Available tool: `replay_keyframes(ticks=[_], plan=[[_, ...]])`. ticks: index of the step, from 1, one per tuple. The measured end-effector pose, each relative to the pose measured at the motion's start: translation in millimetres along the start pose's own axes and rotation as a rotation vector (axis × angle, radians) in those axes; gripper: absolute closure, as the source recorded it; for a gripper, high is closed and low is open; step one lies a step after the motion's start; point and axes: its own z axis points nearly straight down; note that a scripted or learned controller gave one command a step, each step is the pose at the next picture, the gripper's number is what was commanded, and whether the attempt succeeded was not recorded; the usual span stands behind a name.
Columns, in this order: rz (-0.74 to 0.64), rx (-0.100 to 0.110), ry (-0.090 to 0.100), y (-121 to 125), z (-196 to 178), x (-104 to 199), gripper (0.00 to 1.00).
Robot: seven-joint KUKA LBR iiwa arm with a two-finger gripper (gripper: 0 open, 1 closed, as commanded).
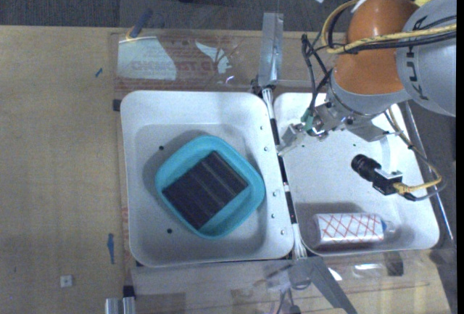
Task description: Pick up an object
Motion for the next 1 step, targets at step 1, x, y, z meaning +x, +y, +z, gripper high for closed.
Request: replay_keyframes(ticks=[1], plan=[[0.036, 0.001, 0.001, -50.0, 21.6, -37.4, 0.0]])
